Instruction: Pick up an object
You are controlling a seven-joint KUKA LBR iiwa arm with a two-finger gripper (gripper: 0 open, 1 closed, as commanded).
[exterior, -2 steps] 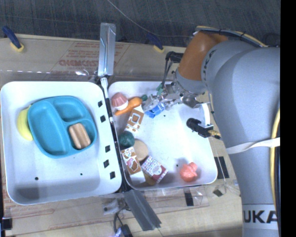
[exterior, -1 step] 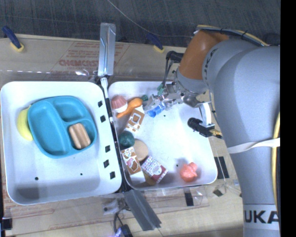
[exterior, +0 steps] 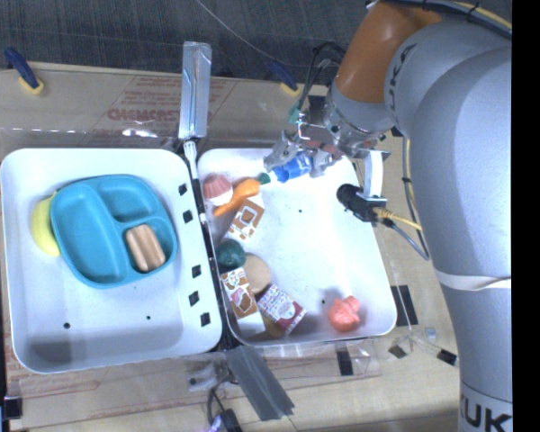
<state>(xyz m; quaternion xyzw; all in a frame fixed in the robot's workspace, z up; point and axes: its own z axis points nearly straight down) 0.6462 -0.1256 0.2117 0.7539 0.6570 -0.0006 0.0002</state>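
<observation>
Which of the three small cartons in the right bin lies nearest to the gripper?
The carton beside the carrot; the other two lie at the bin's front edge.

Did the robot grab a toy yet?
Not clearly. The gripper sits over the right bin's top edge by a small blue thing; a grasp isn't visible. The carrot, pink toy and cartons lie inside. Lifting one remains.
</observation>
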